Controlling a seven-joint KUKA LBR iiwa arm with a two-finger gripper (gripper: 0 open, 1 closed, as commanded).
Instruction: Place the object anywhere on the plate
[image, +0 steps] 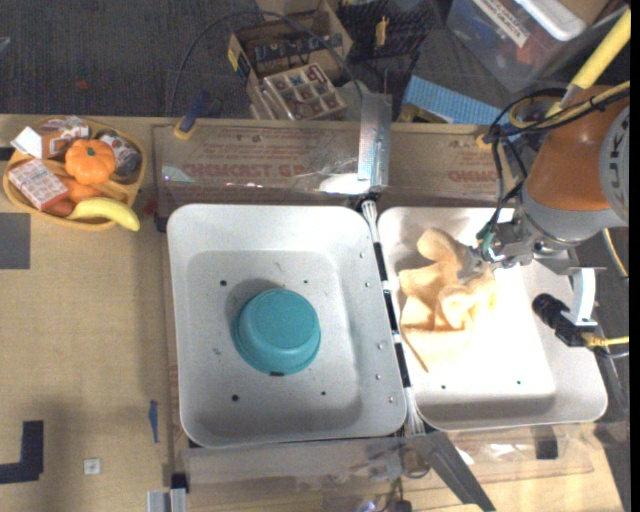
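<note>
Teal plate (278, 330) lying upside down near the middle of the left bin (200, 240), well apart from everything else; free to receive the object. In the right bin (520, 400), just across the shared rim from the plate's bin, a pale yellow crumpled cloth (440, 300), bunched and partly lifted toward its far right corner; probably dragged up by the tool. Gripper (487, 252) down on that raised corner, touching the cloth; fingers too blurred and hidden to tell whether spread or closed, or whether gripping anything. Judged: grasp stage, transfer to the plate not yet begun; a limp cloth likely to slip or trail.
</note>
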